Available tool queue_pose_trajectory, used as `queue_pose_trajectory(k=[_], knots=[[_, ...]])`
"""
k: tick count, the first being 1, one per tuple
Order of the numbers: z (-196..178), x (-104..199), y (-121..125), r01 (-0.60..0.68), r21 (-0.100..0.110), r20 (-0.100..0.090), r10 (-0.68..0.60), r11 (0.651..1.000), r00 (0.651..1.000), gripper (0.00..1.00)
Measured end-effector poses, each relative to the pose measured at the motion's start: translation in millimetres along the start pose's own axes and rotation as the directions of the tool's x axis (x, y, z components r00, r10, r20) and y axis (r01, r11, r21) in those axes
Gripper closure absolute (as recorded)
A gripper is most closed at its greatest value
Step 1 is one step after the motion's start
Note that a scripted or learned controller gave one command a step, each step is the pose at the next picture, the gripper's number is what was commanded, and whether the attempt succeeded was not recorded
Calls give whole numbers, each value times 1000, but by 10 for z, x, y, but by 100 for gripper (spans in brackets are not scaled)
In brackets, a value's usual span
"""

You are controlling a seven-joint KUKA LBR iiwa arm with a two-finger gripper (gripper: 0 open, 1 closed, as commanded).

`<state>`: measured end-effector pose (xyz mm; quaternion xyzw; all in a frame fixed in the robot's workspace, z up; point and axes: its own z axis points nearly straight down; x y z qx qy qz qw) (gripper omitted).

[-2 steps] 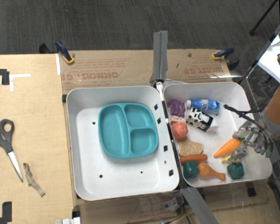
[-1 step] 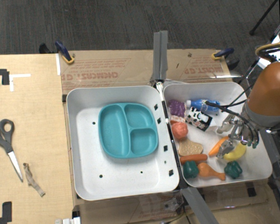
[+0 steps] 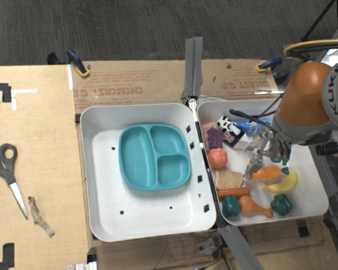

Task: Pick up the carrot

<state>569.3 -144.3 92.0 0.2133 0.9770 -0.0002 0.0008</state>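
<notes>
The carrot (image 3: 267,173), orange with a green tip at its right end, lies in the right bin (image 3: 313,169) next to a yellow banana (image 3: 285,182). My gripper (image 3: 267,162) hangs directly over the carrot, fingers spread. One metal finger (image 3: 253,168) reaches down at the carrot's left end and the other sits near its right end. The carrot rests among the other toys and does not look lifted.
The right bin also holds a pink peach (image 3: 217,158), a purple item (image 3: 214,137), a bread slice (image 3: 229,179), an orange drumstick (image 3: 254,206) and two green vegetables (image 3: 281,203). The left bin (image 3: 103,180) holds a teal divided plate (image 3: 155,156). Scissors (image 3: 7,168) lie far left.
</notes>
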Motion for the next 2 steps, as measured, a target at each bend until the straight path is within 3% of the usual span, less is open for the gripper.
queue_pose_trajectory(k=[1,2], knots=[[-94,-8,7,4,1,3,-4,1000,1000,100],[-1002,233,743,-183,-1,1,183,983,983,100]])
